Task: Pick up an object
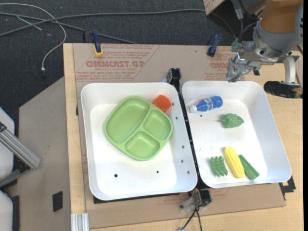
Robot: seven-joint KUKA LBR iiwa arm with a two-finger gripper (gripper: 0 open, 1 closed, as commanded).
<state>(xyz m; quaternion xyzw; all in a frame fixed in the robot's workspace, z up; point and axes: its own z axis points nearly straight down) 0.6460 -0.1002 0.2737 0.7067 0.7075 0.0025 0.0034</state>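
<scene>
Hovering at the upper right of the frame, the gripper (pixel 234 74) is carrying nothing; its opening cannot be determined. The blue bottle (pixel 207 104) is lying just below it in the right bin (pixel 274 129). Risk: the round bottle rolling away on contact.

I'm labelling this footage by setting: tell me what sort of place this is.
Probably a robotics lab test bench: two white bins clamped on a cardboard sheet, toy food such as a plastic corn cob, loose cables on the floor.
</scene>
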